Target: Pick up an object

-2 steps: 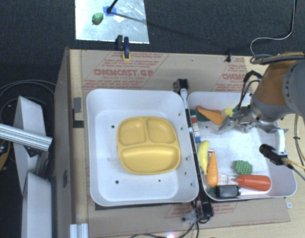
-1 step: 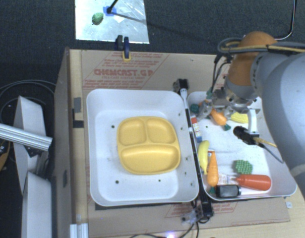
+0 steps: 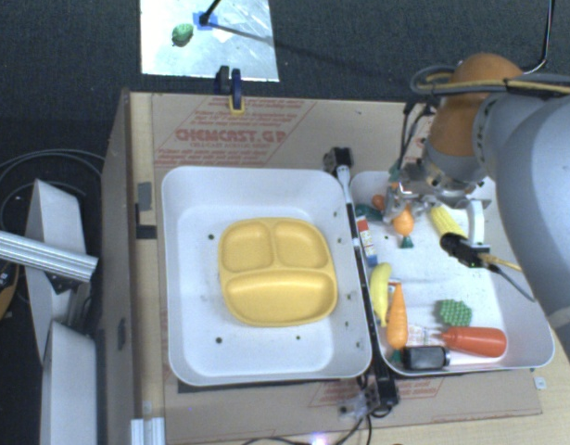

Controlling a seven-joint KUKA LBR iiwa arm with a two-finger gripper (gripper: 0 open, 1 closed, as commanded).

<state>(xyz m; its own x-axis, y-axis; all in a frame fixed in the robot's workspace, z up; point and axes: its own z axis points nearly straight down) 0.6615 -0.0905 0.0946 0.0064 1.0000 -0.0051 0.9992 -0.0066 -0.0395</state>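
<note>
Item under attention: a small orange toy vegetable (image 3: 403,221) with a green tip, lying in the far part of the right bin (image 3: 428,272), near that bin's left wall. The gripper (image 3: 402,204) is directly above it and appears to be touching it. From this angle it cannot be told whether the gripper is open or closed, or whether it has hold of the toy.

Just right of the toy lies a yellow corn cob (image 3: 443,221). At the left wall beside it sits a white tube with red marking (image 3: 362,235).

Nearer the camera in the same bin are a banana (image 3: 380,289) and a carrot (image 3: 397,315), side by side. A green knobbly toy (image 3: 454,312) lies to their right. An orange-red bottle-shaped item (image 3: 474,341) is on its side in front of that, and a black block (image 3: 424,357) sits at the near wall.

The left bin (image 3: 187,248) holds a yellow divided plate (image 3: 277,272), roughly central and upright.

Both bins rest on a printed cardboard sheet (image 3: 231,135).
</note>
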